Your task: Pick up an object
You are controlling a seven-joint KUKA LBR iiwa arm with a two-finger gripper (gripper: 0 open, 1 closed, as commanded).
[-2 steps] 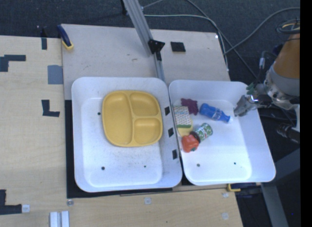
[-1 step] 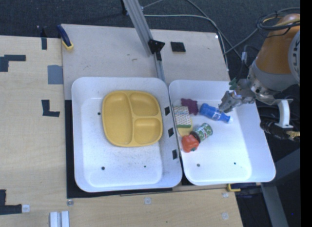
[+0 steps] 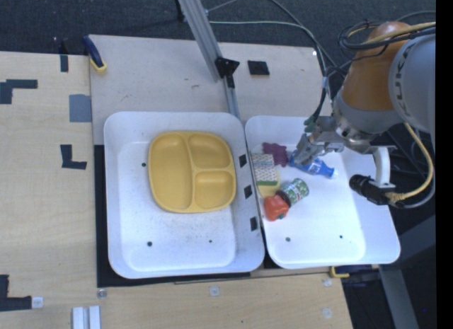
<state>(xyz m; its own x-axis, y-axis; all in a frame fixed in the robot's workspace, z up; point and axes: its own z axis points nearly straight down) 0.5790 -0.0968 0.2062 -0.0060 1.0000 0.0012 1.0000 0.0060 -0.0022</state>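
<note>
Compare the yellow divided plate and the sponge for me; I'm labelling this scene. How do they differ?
The yellow divided plate lies alone in the left bin; the sponge sits in the right bin, crowded among other small items. The plate is much larger than the sponge. The plate is plain yellow with three compartments; the sponge looks speckled on top with a yellow edge. Both lie flat.

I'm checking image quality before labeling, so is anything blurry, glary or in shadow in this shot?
Camera view: lighting is even and soft, the yellow tray is sharp with no glare; small items under the gripper in the right bin are low in detail; the dark floor at top is dim.
</note>
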